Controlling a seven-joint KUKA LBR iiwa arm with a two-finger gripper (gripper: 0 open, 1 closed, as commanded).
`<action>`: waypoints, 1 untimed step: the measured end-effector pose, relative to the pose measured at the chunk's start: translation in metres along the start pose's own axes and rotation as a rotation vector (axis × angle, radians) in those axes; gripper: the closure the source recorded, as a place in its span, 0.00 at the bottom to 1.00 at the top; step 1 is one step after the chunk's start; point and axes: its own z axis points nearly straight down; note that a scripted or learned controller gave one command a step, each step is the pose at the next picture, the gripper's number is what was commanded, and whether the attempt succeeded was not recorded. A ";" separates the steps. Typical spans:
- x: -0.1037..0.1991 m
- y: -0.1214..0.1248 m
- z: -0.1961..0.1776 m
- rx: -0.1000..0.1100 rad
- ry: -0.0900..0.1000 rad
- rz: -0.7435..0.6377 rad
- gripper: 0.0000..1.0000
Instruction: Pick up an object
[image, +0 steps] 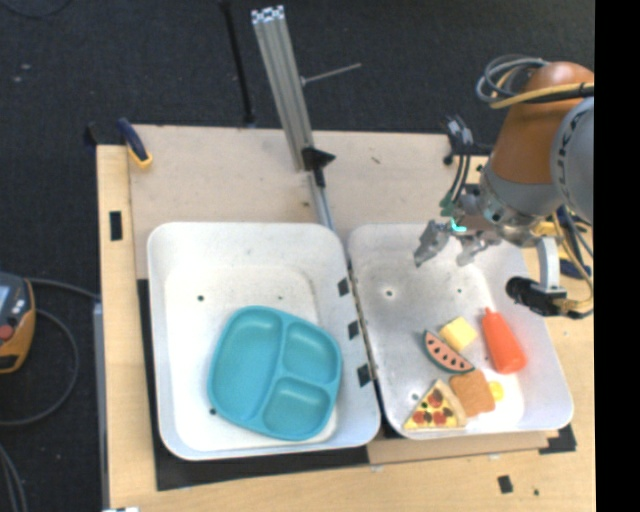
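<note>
My gripper (447, 249) hangs over the far part of the right bin (400, 300), its two fingers spread apart with nothing between them. Well in front of it, toward the bin's near right, lie several toy foods: a watermelon slice (441, 350), a yellow block (460, 332), an orange carrot (503, 341), a brown toast piece (473, 392) and a pizza slice (436, 408). None of them touches the gripper.
The left bin (190, 260) holds a turquoise divided plate (276, 372). A slanted aluminium post (288, 95) rises behind the bins. Bare white floor lies under the gripper in the right bin's far half.
</note>
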 end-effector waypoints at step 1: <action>0.000 0.001 -0.002 -0.004 -0.001 -0.001 0.00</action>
